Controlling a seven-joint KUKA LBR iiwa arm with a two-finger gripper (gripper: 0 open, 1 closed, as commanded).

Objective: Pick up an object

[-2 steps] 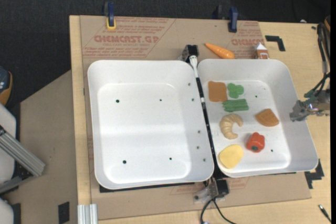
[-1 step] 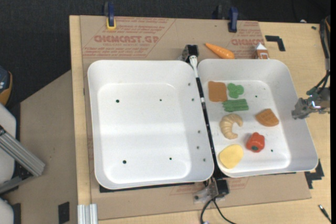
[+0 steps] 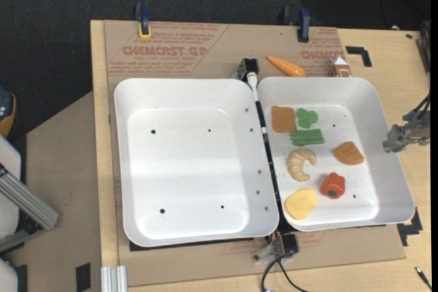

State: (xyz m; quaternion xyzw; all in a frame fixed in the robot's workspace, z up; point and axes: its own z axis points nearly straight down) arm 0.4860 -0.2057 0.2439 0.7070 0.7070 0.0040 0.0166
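Cables and a small black fitting (image 3: 284, 246) sit at the near edge of the worktop (image 3: 102, 147), at six o'clock, just below the seam where two shallow white bins meet. On the nine o'clock side lies the left bin (image 3: 126, 147), its floor marked by a few dark dots. On the three o'clock side, the right bin (image 3: 369, 96) holds the toy foods the arm is set to pick from: a yellow piece (image 3: 301, 204) nearest the front, a red pepper (image 3: 333, 185) just beside it toward three o'clock, a pale croissant (image 3: 301, 163) at the middle, an orange wedge (image 3: 349, 153) toward three o'clock of that, a green pod (image 3: 306, 138) above the croissant, a green leafy piece (image 3: 307, 118) and a brown slab (image 3: 283, 119) side by side toward twelve o'clock. None of these is touched by the arm. Outside the bins, at twelve o'clock, an orange carrot (image 3: 287, 66) and a small red-and-white carton (image 3: 340, 68) rest on the worktop, with two blue clamps (image 3: 303, 24) gripping its far edge. At three o'clock the grey tool (image 3: 404, 135) hangs over the right bin's outer rim, well apart from the food; from where I stand, whether it is released or clenched cannot be told, and nothing is seen in it.
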